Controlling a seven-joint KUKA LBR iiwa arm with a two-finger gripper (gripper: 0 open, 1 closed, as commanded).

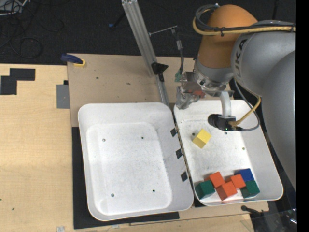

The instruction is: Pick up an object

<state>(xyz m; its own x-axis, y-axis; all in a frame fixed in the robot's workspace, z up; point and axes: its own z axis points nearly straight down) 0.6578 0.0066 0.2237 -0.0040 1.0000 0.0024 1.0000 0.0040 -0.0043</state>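
Blocks (228,183) bunched in the right bin's (270,151) near corner look fiddly, so I'd drop the tool (186,96) (can't tell its state) onto the lone yellow cube (202,138) mid-bin instead.

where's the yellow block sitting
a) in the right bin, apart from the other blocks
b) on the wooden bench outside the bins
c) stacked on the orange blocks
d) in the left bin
a: the yellow block lies alone near the middle of the right bin, while the orange, green and blue blocks cluster at that bin's near edge.
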